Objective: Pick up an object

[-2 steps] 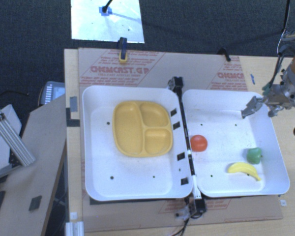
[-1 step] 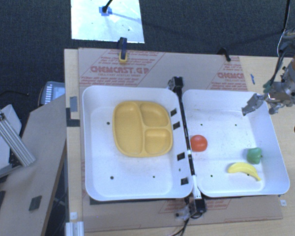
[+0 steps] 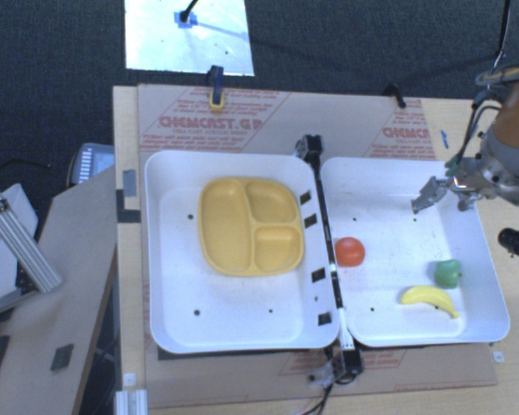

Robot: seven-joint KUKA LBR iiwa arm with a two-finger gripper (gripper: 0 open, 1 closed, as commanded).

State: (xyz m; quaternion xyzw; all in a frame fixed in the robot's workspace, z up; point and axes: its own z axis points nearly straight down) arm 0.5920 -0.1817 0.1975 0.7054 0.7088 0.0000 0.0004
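Note:
The right bin (image 3: 389, 175) holds three small things: a red-orange ball-shaped fruit (image 3: 349, 252) near its left wall, a green fruit (image 3: 447, 271) toward the right, and a yellow banana (image 3: 430, 299) near the front. My gripper (image 3: 446, 199) hangs over the bin's back right part, well behind the green fruit. Its fingers are spread, with nothing between them.
A yellow divided plate (image 3: 249, 226) lies in the left bin (image 3: 169, 258). A black divider strip (image 3: 322, 240) runs between the two bins. The arm's grey wrist with its orange band (image 3: 512, 137) comes in over the right bin's far right edge.

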